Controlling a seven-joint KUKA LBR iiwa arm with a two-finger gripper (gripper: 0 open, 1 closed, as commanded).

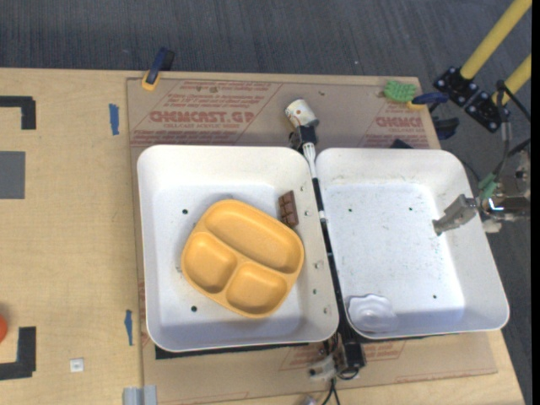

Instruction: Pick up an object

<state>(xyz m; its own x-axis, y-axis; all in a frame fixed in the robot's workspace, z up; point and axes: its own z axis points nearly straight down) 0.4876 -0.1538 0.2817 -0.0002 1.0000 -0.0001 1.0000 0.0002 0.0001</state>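
A yellow three-compartment plate (243, 256) lies in the left bin (160, 184), slightly tilted. A small brown block (288, 208) rests against that bin's right wall, just above the plate. A clear whitish cup-like piece (370, 312) sits in the near left corner of the right bin (396, 226). My gripper (454, 213) reaches in from the right edge and hangs over the right side of the right bin, far from all three objects. Nothing is visible in it.
A white-capped fitting (298, 113) stands at the back between the bins. Clamps sit on the board's back edge, yellow-blue (157, 67) and green (397, 91). A yellow pole (503, 25) with black hardware crosses the top right corner.
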